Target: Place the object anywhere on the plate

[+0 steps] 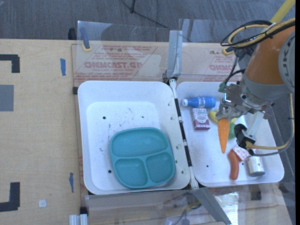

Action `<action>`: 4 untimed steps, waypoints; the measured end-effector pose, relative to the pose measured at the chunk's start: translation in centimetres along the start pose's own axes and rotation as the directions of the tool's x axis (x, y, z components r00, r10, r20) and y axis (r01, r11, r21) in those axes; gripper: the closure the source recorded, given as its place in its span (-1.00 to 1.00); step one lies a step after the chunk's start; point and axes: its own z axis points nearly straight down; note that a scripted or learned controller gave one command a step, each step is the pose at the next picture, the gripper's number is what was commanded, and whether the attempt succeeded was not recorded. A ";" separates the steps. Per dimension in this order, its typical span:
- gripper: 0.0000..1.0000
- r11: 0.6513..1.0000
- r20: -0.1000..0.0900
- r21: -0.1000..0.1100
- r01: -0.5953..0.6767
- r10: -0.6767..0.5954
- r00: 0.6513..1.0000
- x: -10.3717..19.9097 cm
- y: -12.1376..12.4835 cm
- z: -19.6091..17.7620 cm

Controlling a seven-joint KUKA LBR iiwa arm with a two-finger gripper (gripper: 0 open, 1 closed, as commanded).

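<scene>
So, early going. My gripper (226,112) hangs over the right bin (276,172), at the thick top end of the carrot (223,134), on the far side of it from the plate (142,157). Whether anything sits between my jaws I cannot tell; the wrist housing covers that spot.

Landmark: the teal plate, three compartments, in the near part of the left bin (89,102). Nothing rests on it. All three wells bare.

Everything loose lies to the right of the plate, across the divider between the bins:
- carrot, orange, running lengthwise toward the near edge, top end under my wrist
- blue bottle (199,101), farther back from the plate than the carrot
- small red packet (201,118), between bottle and carrot, nearer the plate than either
- red-orange sausage-like piece (233,164) and a silver can (255,166), farthest right, near the front rim

Judgement: the carrot looks like the likely object, given where I hover. No lift shows; it lies flat on the bin floor. Done so far: approach, at most. Left: secure a grasp, lift clear, carry over the divider, set down on the plate, let go.
</scene>
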 end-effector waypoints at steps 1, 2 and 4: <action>1.00 0.955 -0.001 0.000 0.295 -0.295 0.955 6.6 -4.2 1.5; 1.00 0.988 0.000 -0.002 0.153 -0.153 0.988 5.4 -7.7 -2.5; 1.00 0.999 0.002 -0.002 0.033 -0.033 0.999 12.1 -10.0 -10.9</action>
